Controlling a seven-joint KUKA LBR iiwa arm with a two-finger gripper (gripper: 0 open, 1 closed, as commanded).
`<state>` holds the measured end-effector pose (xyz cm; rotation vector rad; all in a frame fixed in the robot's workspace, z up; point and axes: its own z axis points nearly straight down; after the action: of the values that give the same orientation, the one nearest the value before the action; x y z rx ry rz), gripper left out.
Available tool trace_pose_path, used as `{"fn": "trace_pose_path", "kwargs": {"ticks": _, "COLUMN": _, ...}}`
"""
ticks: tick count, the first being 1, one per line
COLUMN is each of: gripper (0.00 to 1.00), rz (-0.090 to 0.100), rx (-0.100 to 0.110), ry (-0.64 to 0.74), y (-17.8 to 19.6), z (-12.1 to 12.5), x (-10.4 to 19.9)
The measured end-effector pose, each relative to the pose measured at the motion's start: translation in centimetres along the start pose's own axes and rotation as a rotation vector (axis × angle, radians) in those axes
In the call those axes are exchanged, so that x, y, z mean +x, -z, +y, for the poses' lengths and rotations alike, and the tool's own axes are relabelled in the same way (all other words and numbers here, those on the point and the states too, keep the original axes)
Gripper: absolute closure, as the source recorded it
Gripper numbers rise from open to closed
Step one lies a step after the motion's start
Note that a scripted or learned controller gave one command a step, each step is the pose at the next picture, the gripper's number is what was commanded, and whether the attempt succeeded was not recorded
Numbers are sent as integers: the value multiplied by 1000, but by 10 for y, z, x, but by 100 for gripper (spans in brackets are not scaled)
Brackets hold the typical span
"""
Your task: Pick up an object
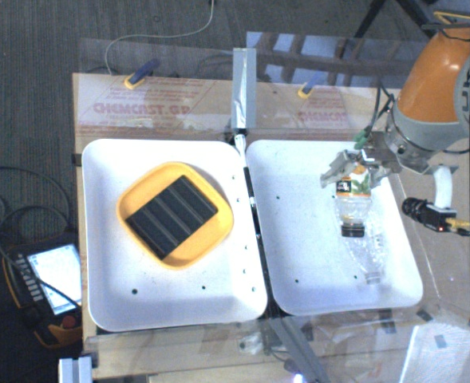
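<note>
Crumpled clear plastic bottle with a dark cap [356, 222] lies in the right white bin [298, 278] just below the end effector [353, 170], whose fingers spread apart, poised above it; next likely a straight descent.

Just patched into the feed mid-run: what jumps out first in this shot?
The yellow dish with a black ribbed insert dominates the left bin. In the right bin, a clear plastic bottle lies near the right side, with the pincer poised right at its upper end. The arm's orange band stands out at the upper right.
</note>
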<state>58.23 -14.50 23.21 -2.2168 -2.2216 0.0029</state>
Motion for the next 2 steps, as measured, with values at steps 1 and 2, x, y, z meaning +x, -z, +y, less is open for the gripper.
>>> {"fn": "trace_pose_path", "kwargs": {"ticks": 1, "gripper": 0, "rz": -2, "rx": 0, "ry": -23, "y": -67, "z": 17, "x": -29}}
{"fn": "trace_pose_path", "kwargs": {"ticks": 2, "gripper": 0, "rz": 0, "rx": -29, "ry": 24, "y": -115, "z": 31, "x": -57}}
